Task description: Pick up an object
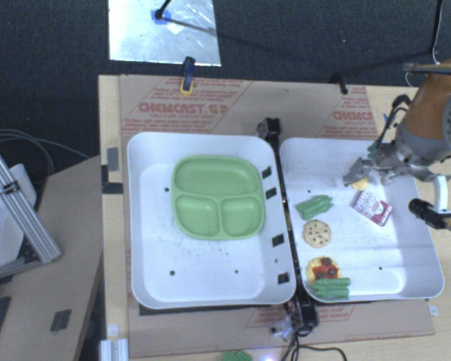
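From my seat, the gripper (pixel 361 173) hangs low in the right bin (pixel 413 277), near its upper part, likely lined up on something yellow (pixel 363 184) just beneath it. I cannot tell whether the fingers are apart or together. Candidates for the pick all lie in that bin: a red-and-white packet (pixel 372 207) just beside the gripper, green beans (pixel 314 205), a cookie (pixel 316 234), and a small pile of toy food (pixel 326 275) near the front edge. The left bin (pixel 146 224) holds a green divided plate (pixel 217 197), its compartments bare. Both bins sit side by side on the desk (pixel 113 111).
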`<state>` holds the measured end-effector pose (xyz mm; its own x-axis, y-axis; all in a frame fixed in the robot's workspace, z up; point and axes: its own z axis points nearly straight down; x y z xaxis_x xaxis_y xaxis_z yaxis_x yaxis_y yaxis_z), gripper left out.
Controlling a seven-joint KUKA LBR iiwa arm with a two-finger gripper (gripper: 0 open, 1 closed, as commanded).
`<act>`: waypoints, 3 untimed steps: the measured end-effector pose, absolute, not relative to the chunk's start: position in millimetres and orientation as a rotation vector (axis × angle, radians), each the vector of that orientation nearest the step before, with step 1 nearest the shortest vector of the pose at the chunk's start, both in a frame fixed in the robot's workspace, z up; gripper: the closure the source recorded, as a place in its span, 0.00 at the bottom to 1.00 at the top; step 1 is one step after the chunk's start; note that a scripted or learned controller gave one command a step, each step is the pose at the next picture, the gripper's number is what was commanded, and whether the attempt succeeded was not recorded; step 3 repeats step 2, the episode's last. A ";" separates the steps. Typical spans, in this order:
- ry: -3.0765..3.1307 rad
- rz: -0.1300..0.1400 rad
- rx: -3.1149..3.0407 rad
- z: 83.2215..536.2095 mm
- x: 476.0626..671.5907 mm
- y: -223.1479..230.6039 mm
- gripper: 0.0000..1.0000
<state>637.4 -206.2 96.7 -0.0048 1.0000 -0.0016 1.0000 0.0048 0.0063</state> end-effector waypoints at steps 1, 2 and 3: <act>2.222 0.001 2.218 84.8 631.6 -206.2 0.00; 2.220 0.005 2.215 97.0 633.1 -206.2 1.00; 2.220 0.005 2.215 97.0 633.1 -206.2 1.00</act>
